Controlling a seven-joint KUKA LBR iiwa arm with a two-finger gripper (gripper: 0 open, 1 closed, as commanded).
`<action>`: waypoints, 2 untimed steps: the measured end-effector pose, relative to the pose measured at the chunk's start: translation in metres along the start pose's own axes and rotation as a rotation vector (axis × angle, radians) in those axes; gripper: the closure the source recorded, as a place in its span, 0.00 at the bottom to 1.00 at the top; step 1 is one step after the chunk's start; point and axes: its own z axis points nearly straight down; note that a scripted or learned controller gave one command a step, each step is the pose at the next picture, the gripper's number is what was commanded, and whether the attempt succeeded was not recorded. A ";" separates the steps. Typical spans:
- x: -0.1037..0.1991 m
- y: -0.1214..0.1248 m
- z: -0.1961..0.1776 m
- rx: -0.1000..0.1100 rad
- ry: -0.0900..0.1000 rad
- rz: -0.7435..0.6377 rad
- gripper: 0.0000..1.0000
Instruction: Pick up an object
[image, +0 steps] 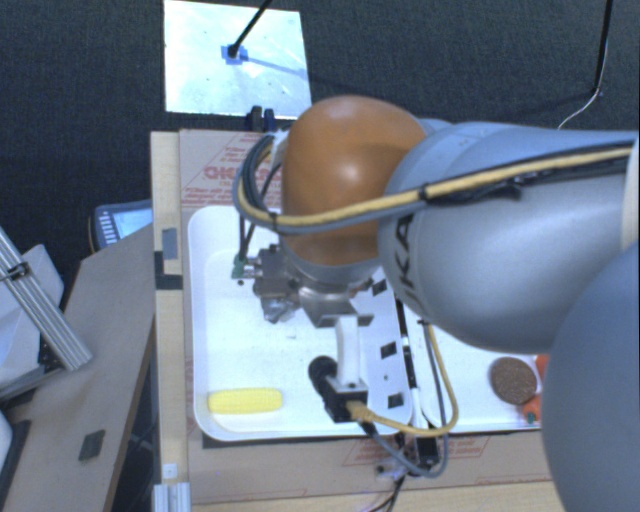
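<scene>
The hand (272, 295) is hanging over the left bin (215, 330), and I cannot tell its state; descending here, it is risking missing the yellow piece (245, 401) lying apart.

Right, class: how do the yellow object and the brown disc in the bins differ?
Colour: the yellow object is bright yellow, the brown disc dull speckled brown. Shape: the yellow object is elongated with rounded ends; the brown disc is round. Place: the yellow object lies at the view's left, in the open; the brown disc at the right, close beside the arm. Both lie flat on white bin floor.
</scene>
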 end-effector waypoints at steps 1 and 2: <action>-0.017 0.104 -0.020 -0.010 -0.002 0.009 1.00; -0.079 0.078 -0.014 0.001 -0.004 0.012 1.00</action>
